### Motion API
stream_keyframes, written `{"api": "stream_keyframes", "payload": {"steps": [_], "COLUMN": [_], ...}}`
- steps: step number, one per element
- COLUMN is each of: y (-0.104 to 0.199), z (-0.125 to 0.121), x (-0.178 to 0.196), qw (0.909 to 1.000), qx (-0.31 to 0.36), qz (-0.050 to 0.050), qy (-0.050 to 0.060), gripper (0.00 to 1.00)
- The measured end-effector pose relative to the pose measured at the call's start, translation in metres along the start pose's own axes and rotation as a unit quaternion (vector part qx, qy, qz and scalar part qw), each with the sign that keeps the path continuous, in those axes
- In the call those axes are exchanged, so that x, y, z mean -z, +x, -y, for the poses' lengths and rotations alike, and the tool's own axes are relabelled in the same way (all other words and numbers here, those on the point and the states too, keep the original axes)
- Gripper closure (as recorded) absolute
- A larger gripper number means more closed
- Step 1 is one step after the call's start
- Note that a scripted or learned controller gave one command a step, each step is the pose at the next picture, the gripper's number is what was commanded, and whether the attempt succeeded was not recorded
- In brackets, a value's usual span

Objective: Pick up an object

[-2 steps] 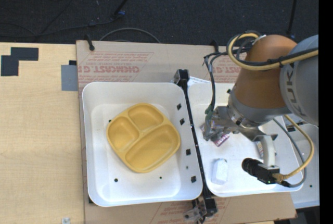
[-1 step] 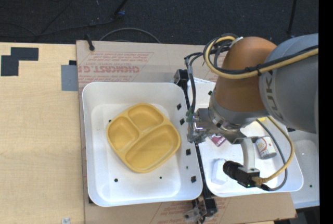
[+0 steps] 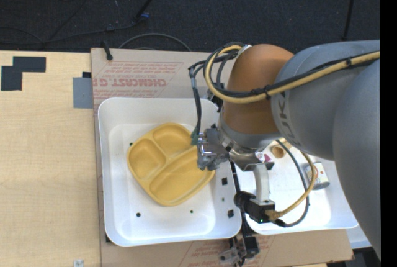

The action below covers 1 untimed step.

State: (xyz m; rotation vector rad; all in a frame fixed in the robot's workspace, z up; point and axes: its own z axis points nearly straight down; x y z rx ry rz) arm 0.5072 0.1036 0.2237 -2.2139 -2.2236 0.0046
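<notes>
While your end effector [image 3: 206, 157] hangs over the left bin [image 3: 118, 222], the yellow divided tray [image 3: 164, 163] lies just to its left, long axis diagonal; finger state cannot be told.

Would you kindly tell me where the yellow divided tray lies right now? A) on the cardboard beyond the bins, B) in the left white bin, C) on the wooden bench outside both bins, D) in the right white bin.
B: the yellow divided tray lies flat on the floor of the left white bin, with the arm's wrist over its right edge.
</notes>
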Motion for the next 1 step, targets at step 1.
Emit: {"api": "stream_keyframes", "payload": {"steps": [1], "y": [-0.0024], "z": [0.0002], "x": [0.0008], "qw": [1.0], "qx": [-0.002], "qz": [0.001], "qy": [0.0], "gripper": [0.0]}}
